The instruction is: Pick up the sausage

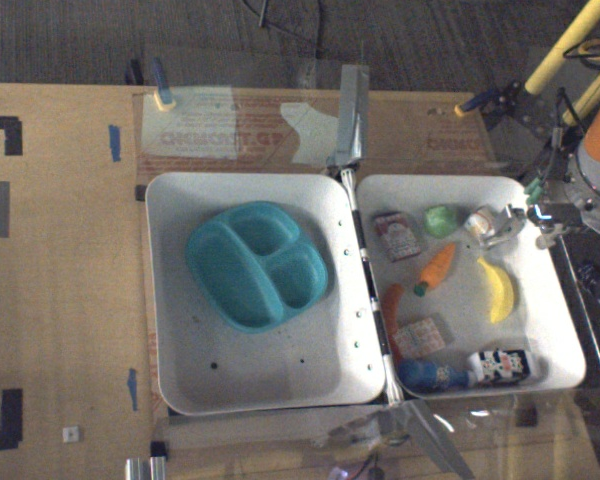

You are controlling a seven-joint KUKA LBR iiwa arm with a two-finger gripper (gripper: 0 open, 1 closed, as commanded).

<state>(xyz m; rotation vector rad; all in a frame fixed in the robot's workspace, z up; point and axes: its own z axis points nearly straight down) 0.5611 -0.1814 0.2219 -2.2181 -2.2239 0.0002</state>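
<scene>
The sausage (pixel 391 308) lay against the right bin's (pixel 565 298) left wall; the gripper (pixel 540 218), its state unclear, should approach lengthwise, avoiding the carrot (pixel 437 269).

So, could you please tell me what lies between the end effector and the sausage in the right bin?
In the camera view, the carrot lies on the line between the end effector and the sausage, with bare bin floor around it.
</scene>
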